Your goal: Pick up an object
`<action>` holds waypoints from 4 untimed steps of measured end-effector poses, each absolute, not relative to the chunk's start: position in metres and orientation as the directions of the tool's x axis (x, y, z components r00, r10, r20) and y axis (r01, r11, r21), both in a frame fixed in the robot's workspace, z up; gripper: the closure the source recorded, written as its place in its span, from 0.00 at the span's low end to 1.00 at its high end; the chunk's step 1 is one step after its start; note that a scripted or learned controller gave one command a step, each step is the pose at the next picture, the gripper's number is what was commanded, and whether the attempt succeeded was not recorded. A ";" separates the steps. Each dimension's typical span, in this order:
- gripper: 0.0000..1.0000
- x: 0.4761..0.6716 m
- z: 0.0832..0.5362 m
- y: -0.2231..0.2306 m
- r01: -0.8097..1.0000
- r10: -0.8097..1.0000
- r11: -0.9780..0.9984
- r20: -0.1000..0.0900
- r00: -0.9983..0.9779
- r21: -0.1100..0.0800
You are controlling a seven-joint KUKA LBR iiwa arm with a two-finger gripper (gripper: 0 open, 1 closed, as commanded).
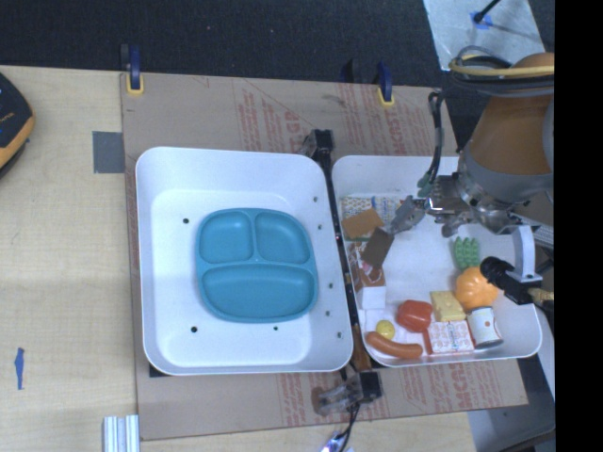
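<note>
The gripper (407, 217) hovers over the right white bin (530, 345), finger state unclear; next, descend onto the brown block (363, 222).

A divided plate (256, 263) lies in the middle of the left bin (160, 347). In the right bin (415, 166), my gripper (407, 215) hangs near the back edge. Toy food (429, 318) crowds its front right corner.

We see two bins of smooth white plastic, the left bin (165, 252) and the right bin (415, 257), each faintly glossy. The blue divided plate (256, 264) looks like matt plastic. Beneath lies brown cardboard (236, 111), printed and dull, on a pale wood-look bench (57, 281). The gripper (415, 210) shows bare grey metal.
</note>
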State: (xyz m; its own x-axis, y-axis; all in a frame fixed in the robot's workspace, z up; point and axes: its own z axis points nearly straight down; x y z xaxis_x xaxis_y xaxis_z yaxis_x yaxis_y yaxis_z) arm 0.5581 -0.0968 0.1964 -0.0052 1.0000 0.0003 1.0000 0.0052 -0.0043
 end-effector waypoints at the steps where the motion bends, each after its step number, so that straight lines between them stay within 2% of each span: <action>1: 0.00 0.658 0.193 -0.070 1.000 1.000 0.008 -0.001 -0.008 0.006; 2: 0.00 0.656 0.192 -0.015 1.000 1.000 0.010 0.000 -0.010 -0.004; 3: 0.00 0.657 0.233 -0.055 1.000 1.000 0.001 -0.001 -0.001 0.000; 4: 0.00 0.537 0.190 -0.067 1.000 1.000 0.002 0.001 -0.002 -0.014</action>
